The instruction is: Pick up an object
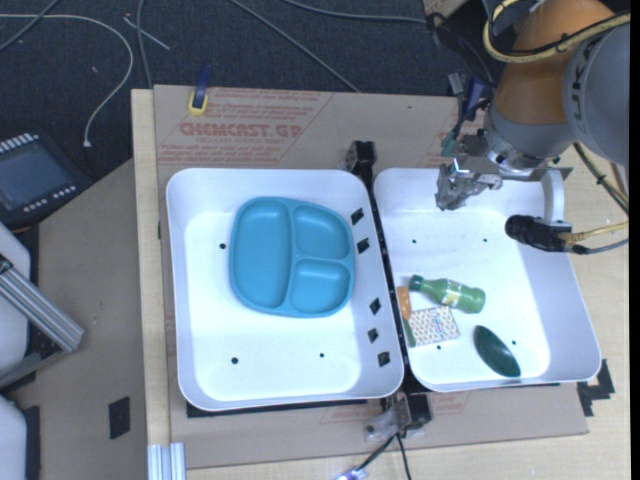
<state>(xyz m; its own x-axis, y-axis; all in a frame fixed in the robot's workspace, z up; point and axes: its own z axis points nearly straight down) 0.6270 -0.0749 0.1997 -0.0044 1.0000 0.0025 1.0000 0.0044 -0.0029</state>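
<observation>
Gripper [455, 193] hovers at the right bin's [560, 298] 11 o'clock; grip state unclear. Bottle [449, 291] lies toward 6. It should centre over it before descending.

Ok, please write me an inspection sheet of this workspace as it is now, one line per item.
Surface: two white bins, left bin, right bin, on a brown board.
Job's things: green bottle, patterned packet and dark green oval piece in the right bin.
Clutter: blue divided plate in the left bin.
Grippers: claw over the right bin's far end, apart from the objects.
Cables: white cables on the dark floor.
Surroundings: small screen device at left.
</observation>
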